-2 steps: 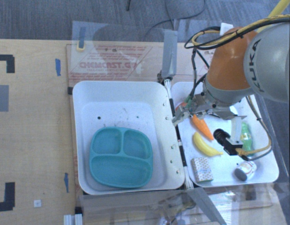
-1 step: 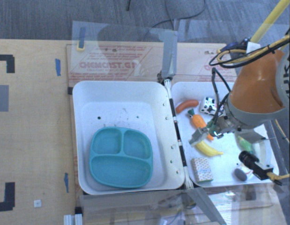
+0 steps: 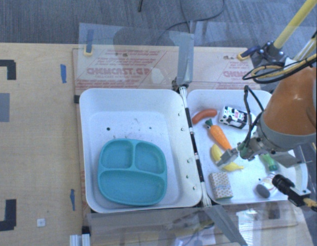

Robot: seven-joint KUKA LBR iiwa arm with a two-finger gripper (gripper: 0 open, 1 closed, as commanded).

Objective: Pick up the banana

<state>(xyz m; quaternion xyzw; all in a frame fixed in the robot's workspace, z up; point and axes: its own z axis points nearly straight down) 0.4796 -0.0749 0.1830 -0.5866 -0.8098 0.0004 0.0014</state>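
Banana (image 3: 219,157) sits in the right bin (image 3: 301,183), about mid-bin toward its 9 o'clock side, yellow, in two visible bits with the hand (image 3: 231,157) right on top of it. Metal fingers seem to straddle or touch the fruit; can't tell how wide they are or whether anything is clamped, too small and partly hidden by the arm (image 3: 289,111).

Neighbours: carrot (image 3: 218,134) just at 12 o'clock of the banana, sausage (image 3: 204,115) further at 12, tan sponge block (image 3: 220,184) at 6, small printed box (image 3: 234,116) at 1 o'clock. Left bin (image 3: 91,106) has a teal divided plate (image 3: 132,172).

Risks, my guess: fingers land off-centre on the curved fruit and it squirts out sideways; carrot is close enough to get nudged or pinched along; a shallow grip could drop it on lift.

Writing: red print on the cardboard (image 3: 122,65) under the plastic at 12 o'clock, unreadable. Box print is also illegible.
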